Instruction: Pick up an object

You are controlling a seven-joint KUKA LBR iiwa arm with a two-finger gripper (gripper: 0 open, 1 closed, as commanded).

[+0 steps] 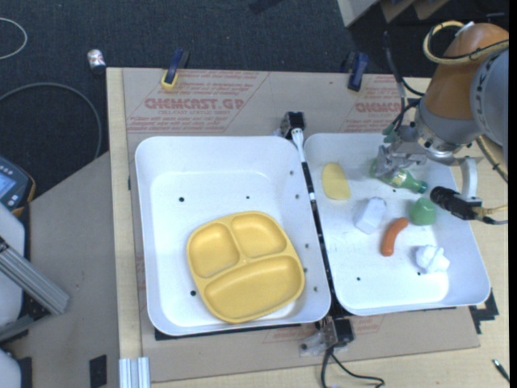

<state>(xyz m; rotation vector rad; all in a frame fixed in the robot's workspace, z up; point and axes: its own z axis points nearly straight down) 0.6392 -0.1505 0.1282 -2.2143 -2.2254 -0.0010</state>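
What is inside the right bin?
The right bin holds a yellow piece, white block, orange sausage, green item, white lump. The gripper covers part of another green thing.

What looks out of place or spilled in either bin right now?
Nothing stands out. The yellow tray lies flat in the left bin; the small items lie loose inside the right bin, none over a rim.

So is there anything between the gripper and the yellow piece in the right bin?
Nothing visible stands between them. The gripper is at the back of the right bin, and the yellow piece lies to its left in the camera view with bare bin floor between. The white block and sausage lie nearer the front.
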